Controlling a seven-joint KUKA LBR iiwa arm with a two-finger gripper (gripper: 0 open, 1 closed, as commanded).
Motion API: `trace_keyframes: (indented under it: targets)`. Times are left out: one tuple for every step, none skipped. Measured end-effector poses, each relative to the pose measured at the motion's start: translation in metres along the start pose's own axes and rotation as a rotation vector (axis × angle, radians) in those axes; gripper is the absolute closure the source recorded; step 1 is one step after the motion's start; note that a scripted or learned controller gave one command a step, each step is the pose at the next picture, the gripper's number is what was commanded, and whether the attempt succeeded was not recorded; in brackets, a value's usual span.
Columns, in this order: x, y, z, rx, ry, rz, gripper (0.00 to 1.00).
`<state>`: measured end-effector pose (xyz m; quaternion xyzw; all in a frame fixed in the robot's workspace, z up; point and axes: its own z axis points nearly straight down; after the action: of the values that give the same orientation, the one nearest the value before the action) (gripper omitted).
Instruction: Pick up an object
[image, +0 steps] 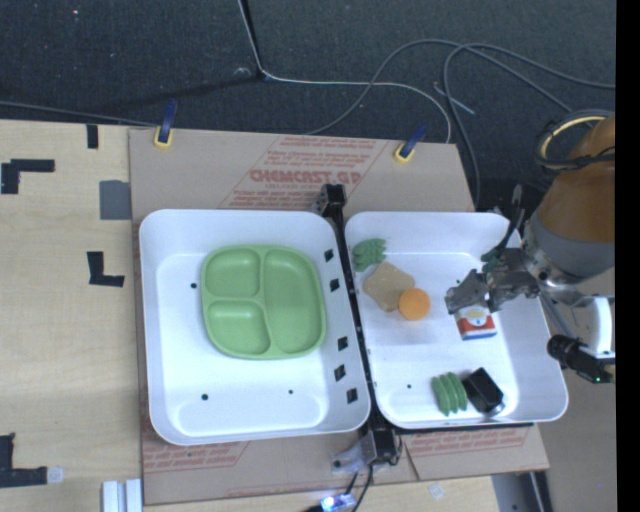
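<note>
I see the gripper (470, 297) low over the right bin (520, 395), just above a small red, white and blue carton (477, 326). I cannot tell how it is set, or whether it touches the carton. An orange ball (414, 304) sits just left of it, against a tan block (386, 285). The left bin (170, 400) holds a green tray (264, 301).
</note>
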<state>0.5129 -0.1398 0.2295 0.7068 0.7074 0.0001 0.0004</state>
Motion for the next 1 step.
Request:
trace_keyframes:
  targets:
    - [0.0554,0.0147,0.0105,0.003,0.002,-0.005,1.0]
